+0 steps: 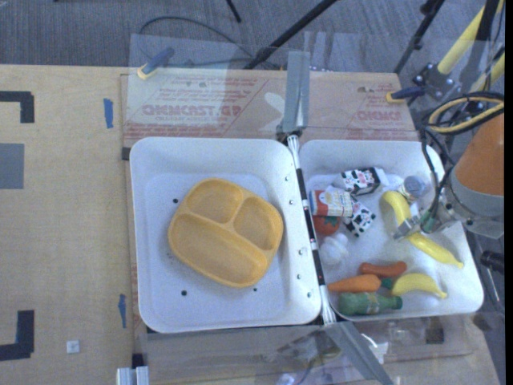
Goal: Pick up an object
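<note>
Green bottle [369, 302] lies at the right bin's [469, 295] front edge, while the gripper [410, 228], seemingly slightly open and holding nothing, hovers between two bananas [396, 207].

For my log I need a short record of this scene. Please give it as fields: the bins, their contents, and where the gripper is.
left bin: holds one yellow divided plate
right bin: holds toy foods, among them three bananas, a carrot, a green bottle
gripper: low over the right bin, between two bananas
grasp: no object seen between the fingers
</note>
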Controlling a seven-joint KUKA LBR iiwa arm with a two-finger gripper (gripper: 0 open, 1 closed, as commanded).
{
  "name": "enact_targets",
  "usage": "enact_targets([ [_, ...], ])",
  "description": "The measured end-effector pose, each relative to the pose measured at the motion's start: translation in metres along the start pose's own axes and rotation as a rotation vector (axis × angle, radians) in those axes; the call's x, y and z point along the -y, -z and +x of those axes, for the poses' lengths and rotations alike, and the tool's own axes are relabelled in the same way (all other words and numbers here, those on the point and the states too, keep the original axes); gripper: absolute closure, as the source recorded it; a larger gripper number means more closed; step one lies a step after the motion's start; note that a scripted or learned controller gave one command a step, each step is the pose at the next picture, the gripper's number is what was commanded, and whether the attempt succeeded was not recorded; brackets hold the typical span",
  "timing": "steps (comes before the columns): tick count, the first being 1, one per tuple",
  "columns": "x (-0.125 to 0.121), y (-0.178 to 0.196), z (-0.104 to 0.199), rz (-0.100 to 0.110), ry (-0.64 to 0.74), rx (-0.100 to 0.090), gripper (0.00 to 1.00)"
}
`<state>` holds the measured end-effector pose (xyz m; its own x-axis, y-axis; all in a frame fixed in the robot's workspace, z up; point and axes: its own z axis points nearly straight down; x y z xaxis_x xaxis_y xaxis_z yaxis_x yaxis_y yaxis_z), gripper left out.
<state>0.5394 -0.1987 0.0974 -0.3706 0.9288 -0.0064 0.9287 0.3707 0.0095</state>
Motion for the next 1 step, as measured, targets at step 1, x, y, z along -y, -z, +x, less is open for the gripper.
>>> enact_targets([
  [1,-0.0366,0.0940,0.0339,0.008,-0.065,-0.004,1.00],
])
